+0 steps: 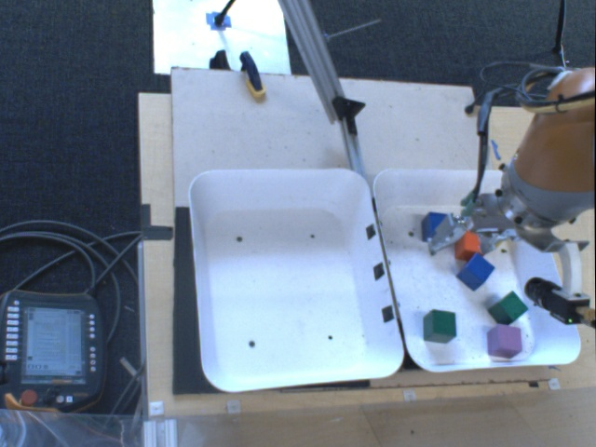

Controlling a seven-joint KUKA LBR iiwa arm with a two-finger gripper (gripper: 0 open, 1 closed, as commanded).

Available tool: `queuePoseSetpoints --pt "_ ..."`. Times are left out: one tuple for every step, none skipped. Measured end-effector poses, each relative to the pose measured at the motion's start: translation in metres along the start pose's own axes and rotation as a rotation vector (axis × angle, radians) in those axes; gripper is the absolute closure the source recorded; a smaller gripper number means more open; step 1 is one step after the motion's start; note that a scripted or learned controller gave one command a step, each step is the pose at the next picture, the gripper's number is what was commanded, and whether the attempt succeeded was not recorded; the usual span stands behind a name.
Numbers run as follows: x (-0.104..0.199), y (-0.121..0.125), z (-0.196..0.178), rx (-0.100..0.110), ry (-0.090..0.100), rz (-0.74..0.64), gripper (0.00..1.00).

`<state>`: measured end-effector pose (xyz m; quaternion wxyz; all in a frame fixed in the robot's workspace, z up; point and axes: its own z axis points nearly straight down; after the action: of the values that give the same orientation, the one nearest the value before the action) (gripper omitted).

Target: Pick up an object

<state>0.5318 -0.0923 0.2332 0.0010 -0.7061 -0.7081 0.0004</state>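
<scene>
Several small blocks lie in the right bin [410, 192]. A blue cube [432, 223] sits near the bin's upper middle, with an orange block [468, 246] just right of it and a second blue cube [476, 272] below that. Toward the front are a green cube [440, 325], a dark teal cube [508, 307] and a purple cube [504, 341]. My gripper [453, 234] hangs low over the bin, between the upper blue cube and the orange block and close to both. The arm's body hides part of the bin's right side.
The left bin [279, 194] stands beside the right one, their rims meeting at the middle. A slanted metal pole [317, 54] crosses the board behind the bins. A teach pendant [51, 347] with cables lies off the bench to the left.
</scene>
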Motion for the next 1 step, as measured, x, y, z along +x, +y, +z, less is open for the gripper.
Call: queuePoseSetpoints --pt "-0.0046 0.0015 0.0615 0.002 0.0 0.001 0.0"
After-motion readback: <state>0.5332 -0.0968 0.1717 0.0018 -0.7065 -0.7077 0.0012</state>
